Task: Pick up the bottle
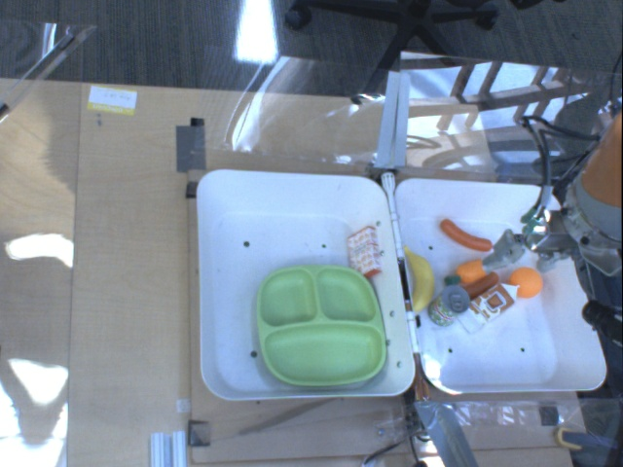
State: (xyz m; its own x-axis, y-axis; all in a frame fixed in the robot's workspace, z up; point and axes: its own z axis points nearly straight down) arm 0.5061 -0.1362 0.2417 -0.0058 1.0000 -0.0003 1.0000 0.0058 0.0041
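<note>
The bottle [472, 298] lies on its side in the right bin [506, 368], near that bin's left wall, grey cap pointing left. It is not yet lifted. The gripper [508, 248] hovers just above and right of it; I cannot tell how its jaws stand. Crowding it are an orange [526, 280], a carrot [473, 269], a sausage [462, 233] and a banana [421, 278].

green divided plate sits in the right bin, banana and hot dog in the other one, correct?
Not quite. The camera view shows the green divided plate in the left bin, not the right. The banana and hot dog lie in the other one, the right bin.
</note>
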